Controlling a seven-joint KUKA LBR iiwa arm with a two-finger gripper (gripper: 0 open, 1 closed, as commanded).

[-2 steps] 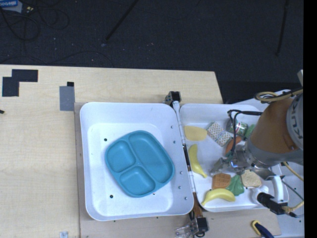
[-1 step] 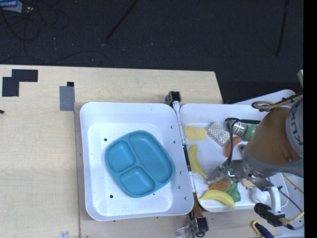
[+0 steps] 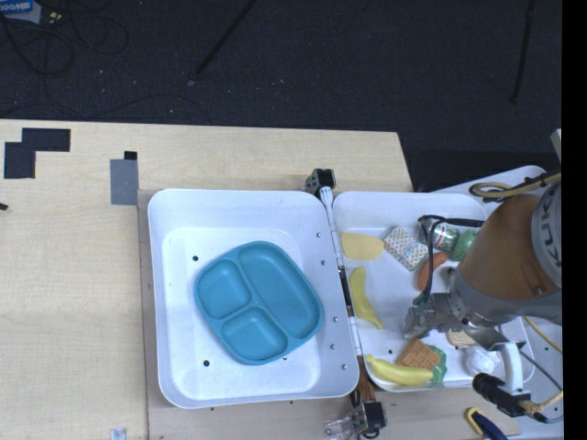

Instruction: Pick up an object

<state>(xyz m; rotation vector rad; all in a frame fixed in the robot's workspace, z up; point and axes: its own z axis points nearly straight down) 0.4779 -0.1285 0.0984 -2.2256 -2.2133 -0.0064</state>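
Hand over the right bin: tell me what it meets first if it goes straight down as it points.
Probably the waffle-like orange piece just below the hand, with the banana beside it. Depth is unclear from this slanted view, so the right bin's floor could come first.

The left bin [image 3: 240, 211] held a blue divided plate [image 3: 258, 302]. To its right, the right bin [image 3: 367, 211] held toy food, including a banana [image 3: 401, 371], with the gripper [image 3: 424, 319] low over it, arm [image 3: 503, 259] above.
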